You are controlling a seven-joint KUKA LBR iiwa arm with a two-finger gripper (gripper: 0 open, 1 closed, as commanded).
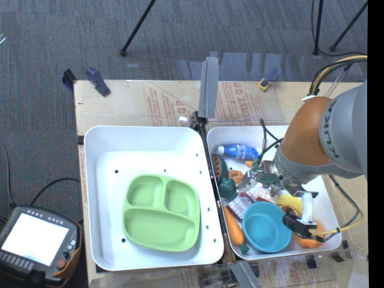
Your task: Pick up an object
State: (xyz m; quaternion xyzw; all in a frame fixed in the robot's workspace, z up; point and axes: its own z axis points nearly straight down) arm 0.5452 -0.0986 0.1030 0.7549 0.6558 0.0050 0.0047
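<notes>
One blue bowl [266, 227]; one green plate [162, 212].

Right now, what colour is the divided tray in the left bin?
Light green tray, shown clearly in the camera view.

Glossy plastic blue bowl [266, 227]; matt green plastic divided plate [162, 213].

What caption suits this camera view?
Robot arm reaching into cluttered right bin; green divided plate lies in left bin.
</notes>
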